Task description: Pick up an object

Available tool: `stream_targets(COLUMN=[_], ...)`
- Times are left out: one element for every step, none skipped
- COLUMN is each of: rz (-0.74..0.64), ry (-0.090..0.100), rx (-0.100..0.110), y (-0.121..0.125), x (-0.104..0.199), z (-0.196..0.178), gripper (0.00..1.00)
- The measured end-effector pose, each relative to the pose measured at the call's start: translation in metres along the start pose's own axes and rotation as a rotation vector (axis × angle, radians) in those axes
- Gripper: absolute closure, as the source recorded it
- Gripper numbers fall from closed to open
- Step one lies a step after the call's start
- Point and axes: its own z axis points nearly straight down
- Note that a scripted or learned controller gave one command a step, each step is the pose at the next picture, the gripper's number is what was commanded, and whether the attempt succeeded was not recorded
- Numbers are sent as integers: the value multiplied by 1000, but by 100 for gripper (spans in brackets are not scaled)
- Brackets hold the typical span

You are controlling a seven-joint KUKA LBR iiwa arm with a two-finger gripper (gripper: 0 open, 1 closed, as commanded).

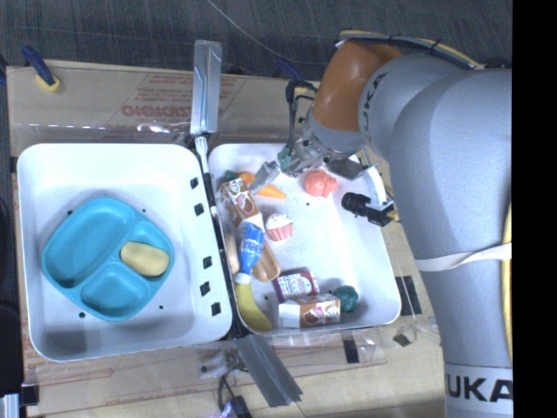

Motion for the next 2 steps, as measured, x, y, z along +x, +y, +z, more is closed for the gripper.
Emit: stream_targets(rz=[-74, 51], ry=[-14, -13], rx=[-1, 1], y=[-5, 1], x=[15, 8], z=[7, 8], gripper=[0, 0])
